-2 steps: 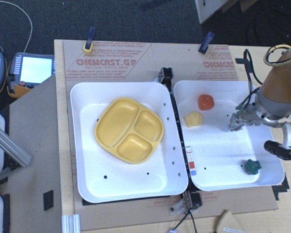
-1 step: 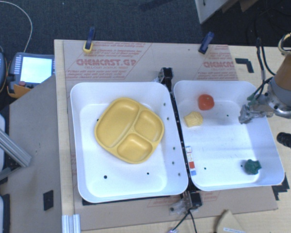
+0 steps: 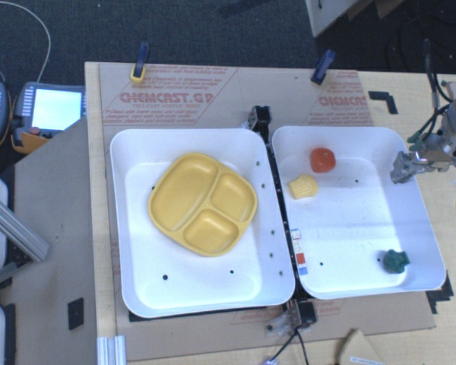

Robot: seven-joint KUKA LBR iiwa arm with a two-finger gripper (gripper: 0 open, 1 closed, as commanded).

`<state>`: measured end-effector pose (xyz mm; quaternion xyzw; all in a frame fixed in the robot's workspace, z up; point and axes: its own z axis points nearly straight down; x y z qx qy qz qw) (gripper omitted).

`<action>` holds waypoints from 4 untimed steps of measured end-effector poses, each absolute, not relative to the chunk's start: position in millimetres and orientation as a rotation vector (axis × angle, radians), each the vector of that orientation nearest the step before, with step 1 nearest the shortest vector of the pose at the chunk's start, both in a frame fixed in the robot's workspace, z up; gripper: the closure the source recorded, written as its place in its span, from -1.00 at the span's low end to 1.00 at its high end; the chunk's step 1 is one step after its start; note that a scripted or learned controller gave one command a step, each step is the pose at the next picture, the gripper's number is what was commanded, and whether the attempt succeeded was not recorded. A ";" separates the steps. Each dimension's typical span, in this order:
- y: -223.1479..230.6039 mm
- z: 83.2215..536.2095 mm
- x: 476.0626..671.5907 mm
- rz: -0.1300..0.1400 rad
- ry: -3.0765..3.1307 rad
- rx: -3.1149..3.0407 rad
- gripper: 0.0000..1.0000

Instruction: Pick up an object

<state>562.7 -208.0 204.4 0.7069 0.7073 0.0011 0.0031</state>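
Green lump [image 3: 396,261] sits nearest, in the front right corner of the right bin [image 3: 342,272], close to the rim. Left bin [image 3: 137,280] beside it holds a yellow plate [image 3: 204,203] w/ three sections, lying flat, roughly mid-bin, turned at an angle. Black clips [image 3: 299,312] at the front and back join the two bins along the middle seam. Further back in the right bin: a pale yellow piece [image 3: 303,187] near the left wall, and just behind it, slightly right, a red-orange ball [image 3: 323,159]; the two are close but apart. Gripper [image 3: 404,169] is at the right bin's far right edge, over the rim, well apart from all three small items, nothing seen between its tips. Open or closed: can't tell, too small and blurred. Cardboard sheet [image 3: 213,90] w/ red print lies under both bins; blue clamps at its back edge.
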 end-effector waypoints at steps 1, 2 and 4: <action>-208.5 258.7 564.1 0.004 2.219 2.214 1.00; -164.7 258.4 557.6 0.000 2.227 2.218 1.00; -75.1 251.9 543.7 0.000 2.229 2.218 1.00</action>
